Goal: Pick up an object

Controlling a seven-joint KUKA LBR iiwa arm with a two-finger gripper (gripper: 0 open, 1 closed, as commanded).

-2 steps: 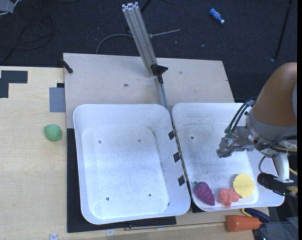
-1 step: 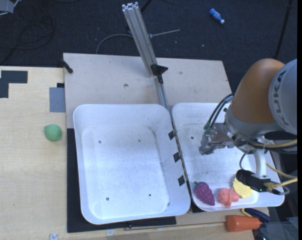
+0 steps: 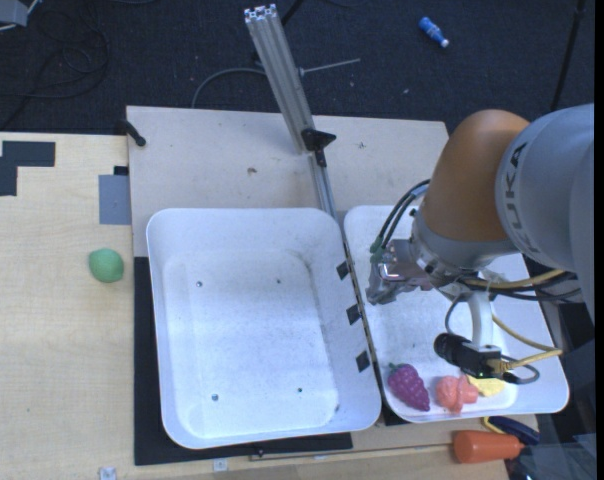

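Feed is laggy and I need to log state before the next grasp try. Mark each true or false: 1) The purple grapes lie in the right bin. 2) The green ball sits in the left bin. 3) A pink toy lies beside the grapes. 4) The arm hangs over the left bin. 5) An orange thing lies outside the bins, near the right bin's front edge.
1) True: the grapes lie in the right bin.
2) False: the green ball sits on the bench, outside the left bin.
3) True: the pink toy lies just right of the grapes.
4) False: the arm hangs over the right bin.
5) True: the orange thing lies there.
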